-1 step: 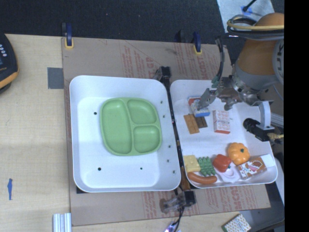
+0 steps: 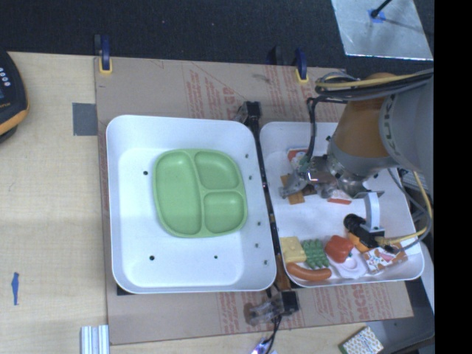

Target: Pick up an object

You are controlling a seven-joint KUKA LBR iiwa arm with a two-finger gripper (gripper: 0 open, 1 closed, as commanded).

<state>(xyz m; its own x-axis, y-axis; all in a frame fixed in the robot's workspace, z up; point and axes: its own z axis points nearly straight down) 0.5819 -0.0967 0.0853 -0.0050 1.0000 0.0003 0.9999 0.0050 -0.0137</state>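
Observation:
My gripper (image 2: 304, 174) is low in the right bin (image 2: 413, 271), near its upper left part, under the grey wrist with the orange band. A small brown piece (image 2: 295, 195) lies just below it, and a red and white item (image 2: 296, 155) just above it. Whether anything is held cannot be seen. Along the bin's front lie a yellow waffle-like block (image 2: 291, 248), a green bumpy piece (image 2: 315, 252), a red tomato-like toy (image 2: 339, 247) and a hot dog (image 2: 310, 273).
The left bin (image 2: 125, 264) holds a green divided plate (image 2: 199, 192) at its middle. A thin red strip (image 2: 339, 200) lies mid-bin on the right, and a small patterned carton (image 2: 381, 257) sits at the front right corner. The arm covers the right bin's upper right.

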